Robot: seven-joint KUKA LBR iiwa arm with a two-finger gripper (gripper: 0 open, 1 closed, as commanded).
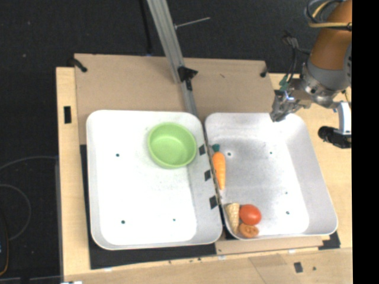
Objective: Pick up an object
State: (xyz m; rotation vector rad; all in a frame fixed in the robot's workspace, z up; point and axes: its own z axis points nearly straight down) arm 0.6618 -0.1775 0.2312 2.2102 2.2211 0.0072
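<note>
A green bowl (172, 145) sits in the left bin (118, 218), near its upper right corner. In the right bin (296, 176) an orange carrot (218, 168) lies along the left wall. A red tomato (250, 213), a pale beige piece (233, 214) and a small orange-brown piece (248, 231) cluster in the front left corner. My gripper (280, 110) hangs over the right bin's back right corner, far from all of them, with nothing seen between its fingers.
A slanted metal pole (169, 34) rises from the back edge between the bins. Black clips (209, 176) mark the seam between the two bins. Brown board (154, 81) lies behind the bins.
</note>
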